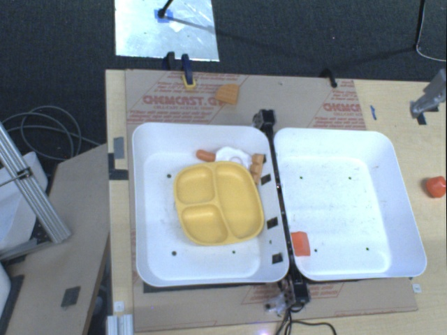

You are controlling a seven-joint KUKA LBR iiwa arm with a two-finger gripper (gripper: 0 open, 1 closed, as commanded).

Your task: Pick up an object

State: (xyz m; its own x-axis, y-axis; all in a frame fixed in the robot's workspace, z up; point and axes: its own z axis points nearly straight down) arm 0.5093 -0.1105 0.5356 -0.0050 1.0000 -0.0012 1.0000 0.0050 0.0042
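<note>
The left bin point(150, 187) holds a yellow divided plate point(218, 203). Behind the plate lie a small orange sausage-shaped piece point(205, 155), a white object point(232, 156) and a tan piece point(257, 165). An orange-red block point(299, 243) rests in the near left corner of the right bin point(391, 187). A grey part of my gripper point(427, 100) shows at the right edge, beyond the far right corner of the right bin and well away from every object.
A tan-orange block point(227, 93) lies on the cardboard behind the left bin. A red object point(435, 186) sits on the bench right of the right bin. Blue and yellow clamps point(184, 68) stand at the back edge.
</note>
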